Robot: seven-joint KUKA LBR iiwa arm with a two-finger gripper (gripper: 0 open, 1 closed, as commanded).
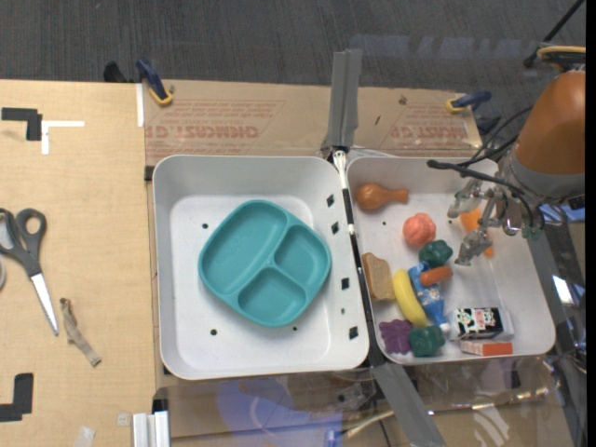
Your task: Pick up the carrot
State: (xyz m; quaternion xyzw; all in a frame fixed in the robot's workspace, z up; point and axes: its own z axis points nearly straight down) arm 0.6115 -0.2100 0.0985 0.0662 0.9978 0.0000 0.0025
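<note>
The carrot (434, 274) lies in the right bin (521, 343), not yet lifted. It is small and orange, with a green top, and it lies just right of the banana (407, 296) and touches the blue figure (431, 298) below it. The gripper (480, 222) hangs up and to the right of the carrot, a little apart from it. Its jaws stand open, and I see no toy between them; an orange shape beside them is too unclear to name. I judge the task is at its beginning: the approach, the closing on the carrot and the lift are all left. The teal plate (265, 264) lies in the left bin (177, 343), far left of the carrot.
</note>
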